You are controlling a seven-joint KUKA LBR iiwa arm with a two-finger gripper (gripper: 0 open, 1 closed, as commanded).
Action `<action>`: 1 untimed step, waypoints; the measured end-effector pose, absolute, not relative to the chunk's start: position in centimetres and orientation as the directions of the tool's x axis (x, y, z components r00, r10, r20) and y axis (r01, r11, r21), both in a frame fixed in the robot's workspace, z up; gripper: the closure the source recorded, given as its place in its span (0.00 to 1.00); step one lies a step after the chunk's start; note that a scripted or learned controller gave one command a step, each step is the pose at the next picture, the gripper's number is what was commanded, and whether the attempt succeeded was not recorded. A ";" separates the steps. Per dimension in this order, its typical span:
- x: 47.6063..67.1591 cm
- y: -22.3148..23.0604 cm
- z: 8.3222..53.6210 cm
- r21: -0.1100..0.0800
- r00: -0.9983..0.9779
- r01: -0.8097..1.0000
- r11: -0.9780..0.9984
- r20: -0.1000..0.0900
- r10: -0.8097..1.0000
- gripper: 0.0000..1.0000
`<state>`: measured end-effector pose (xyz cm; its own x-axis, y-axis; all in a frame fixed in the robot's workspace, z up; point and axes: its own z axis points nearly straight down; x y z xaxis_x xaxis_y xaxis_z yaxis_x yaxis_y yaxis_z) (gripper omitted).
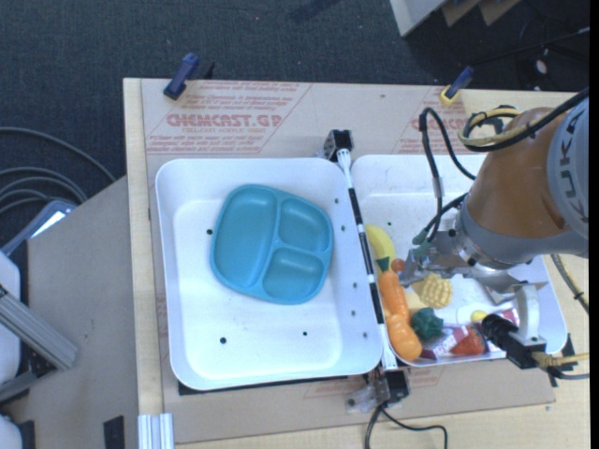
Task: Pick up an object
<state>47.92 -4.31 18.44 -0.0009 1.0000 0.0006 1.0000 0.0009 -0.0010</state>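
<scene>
Objects for picking lie in the right bin (552,299), crowded along its left and near sides: a banana (379,243) against the divider, an orange carrot (393,297) just below it, another orange piece (404,340) at the near corner, a dark green piece (428,324) beside that, a yellow corn cob (432,293), and something red (465,344) next to a packet with a pink label (501,321) whose writing I cannot read. My gripper (423,262) hangs low over this heap, just above the corn and near the banana; my own wrist hides my fingers, so I cannot tell whether they are spread or closed, nor whether they hold anything. My orange band (515,181) covers much of the bin's far side, where "UK" (577,162) shows in part on my grey casing. In the left bin (182,251) rests a blue divided plate (272,242) with three compartments. On the brown board (281,110) behind both bins, red print reads "CHEMCAST GP"; the smaller lines beneath are too fine to read.
</scene>
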 end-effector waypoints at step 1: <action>47.9 -4.6 23.0 -0.001 0.000 1.000 0.000 0.000 1.000 1.00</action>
